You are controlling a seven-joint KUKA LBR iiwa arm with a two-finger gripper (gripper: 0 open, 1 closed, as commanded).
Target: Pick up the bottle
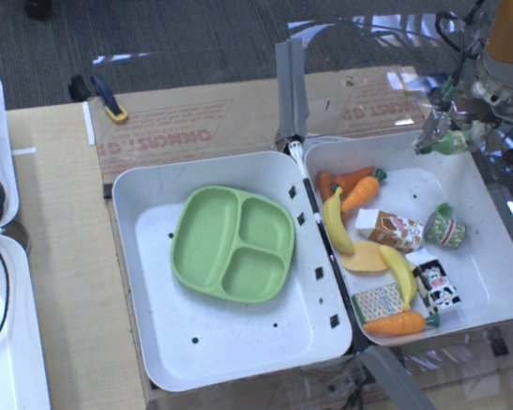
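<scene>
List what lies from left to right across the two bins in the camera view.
Green divided plate → upper banana → brown carton → green packet → hand over the right bin's far corner.

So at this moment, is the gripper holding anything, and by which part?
It cannot be told. The gripper sits over the right bin's far corner with something greenish at its tip, too blurred to tell whether it is a held bottle.
</scene>
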